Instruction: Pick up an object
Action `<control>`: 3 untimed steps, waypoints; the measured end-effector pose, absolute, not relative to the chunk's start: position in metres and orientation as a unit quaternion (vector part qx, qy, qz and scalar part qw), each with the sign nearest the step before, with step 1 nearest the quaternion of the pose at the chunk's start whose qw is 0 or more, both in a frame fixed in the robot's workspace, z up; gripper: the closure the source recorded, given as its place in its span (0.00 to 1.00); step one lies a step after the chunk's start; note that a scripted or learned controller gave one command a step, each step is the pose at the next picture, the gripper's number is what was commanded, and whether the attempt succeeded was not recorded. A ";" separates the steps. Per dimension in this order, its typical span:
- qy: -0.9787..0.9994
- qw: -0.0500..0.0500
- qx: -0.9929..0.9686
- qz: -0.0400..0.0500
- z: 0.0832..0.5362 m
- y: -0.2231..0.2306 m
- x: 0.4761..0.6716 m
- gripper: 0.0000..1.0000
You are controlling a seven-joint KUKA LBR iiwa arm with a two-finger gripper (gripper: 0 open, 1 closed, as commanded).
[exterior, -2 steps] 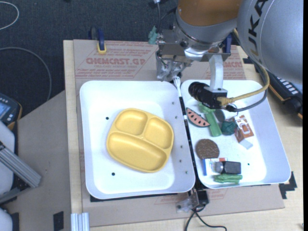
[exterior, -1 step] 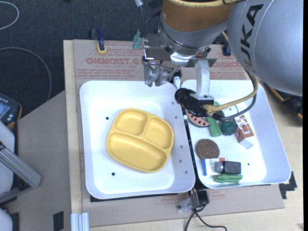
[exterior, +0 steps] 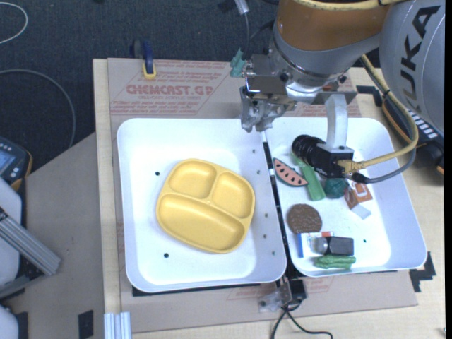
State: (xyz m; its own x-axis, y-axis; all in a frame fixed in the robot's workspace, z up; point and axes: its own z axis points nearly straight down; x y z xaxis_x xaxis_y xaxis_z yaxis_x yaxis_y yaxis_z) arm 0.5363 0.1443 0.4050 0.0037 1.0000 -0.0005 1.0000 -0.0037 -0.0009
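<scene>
Gripper (exterior: 256,119) hung low over the seam where the two bins meet, up-frame and right of the yellow plate (exterior: 205,203). Couldn't tell whether it was spread or pressed together; nothing visibly held in it. Nearest candidate was the watermelon slice (exterior: 289,173) in the right bin (exterior: 393,217), just right of the plate's upper edge. That put it down-frame and slightly right of the gripper, near but apart. Its long axis ran diagonally, upper left to lower right. Slice looked small, flat, crescent-shaped, reddish with dark specks. A green stick (exterior: 311,182) lay just beside its far end. My guess: pinch across the short width, toward the end nearer the plate.
</scene>
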 end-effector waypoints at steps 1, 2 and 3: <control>-0.708 -0.003 -0.706 -0.006 0.496 0.146 0.516 1.00; -0.707 0.003 -0.707 0.006 0.362 0.165 0.527 1.00; -0.705 0.003 -0.709 0.006 0.256 0.133 0.555 1.00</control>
State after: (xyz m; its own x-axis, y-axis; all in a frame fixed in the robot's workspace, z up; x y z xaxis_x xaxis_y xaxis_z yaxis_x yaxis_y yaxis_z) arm 0.5551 0.1331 0.2563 0.0049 1.0000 -0.0050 0.9999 -0.0050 -0.0133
